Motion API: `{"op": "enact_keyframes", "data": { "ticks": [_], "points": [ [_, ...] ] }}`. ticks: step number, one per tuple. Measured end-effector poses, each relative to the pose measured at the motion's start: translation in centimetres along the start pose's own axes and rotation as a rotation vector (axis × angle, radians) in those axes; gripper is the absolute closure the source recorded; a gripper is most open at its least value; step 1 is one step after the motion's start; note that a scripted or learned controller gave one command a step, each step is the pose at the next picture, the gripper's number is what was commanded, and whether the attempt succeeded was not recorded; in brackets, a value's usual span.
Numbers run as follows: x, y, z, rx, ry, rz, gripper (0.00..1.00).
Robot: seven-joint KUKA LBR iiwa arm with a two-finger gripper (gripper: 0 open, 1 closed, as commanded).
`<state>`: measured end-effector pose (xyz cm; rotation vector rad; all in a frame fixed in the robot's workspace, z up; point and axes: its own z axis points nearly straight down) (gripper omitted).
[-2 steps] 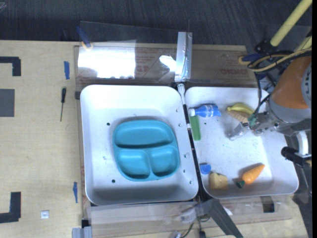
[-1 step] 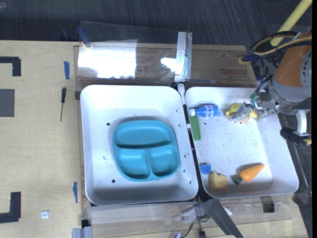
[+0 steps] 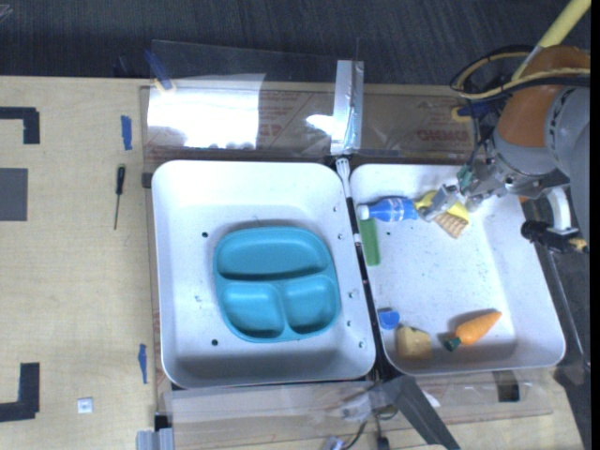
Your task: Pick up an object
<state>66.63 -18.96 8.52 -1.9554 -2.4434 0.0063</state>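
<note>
The arm comes in from the upper right, and my gripper hangs over the far part of the right bin. Just left of and below it lie a yellow piece and a tan waffle-like piece, close to or touching the gripper tip. A blue-and-white bottle lies further left by the bin's wall, with a green stick under it. An orange carrot, a brownish potato and a small blue cap sit at the near edge.
The left bin holds a blue divided plate. A clear plastic panel stands behind the bins. Cables and the orange band of the arm hang over the right bin's far right corner.
</note>
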Motion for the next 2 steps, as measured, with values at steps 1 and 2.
{"op": "enact_keyframes", "data": {
  "ticks": [1,2],
  "points": [
    [-0.1,-0.1,-0.7,0.008,-0.003,-0.006,1.0],
    [3.7,0.5,-12.4,-0.022,-0.013,-0.14,1.0]
  ]
}}
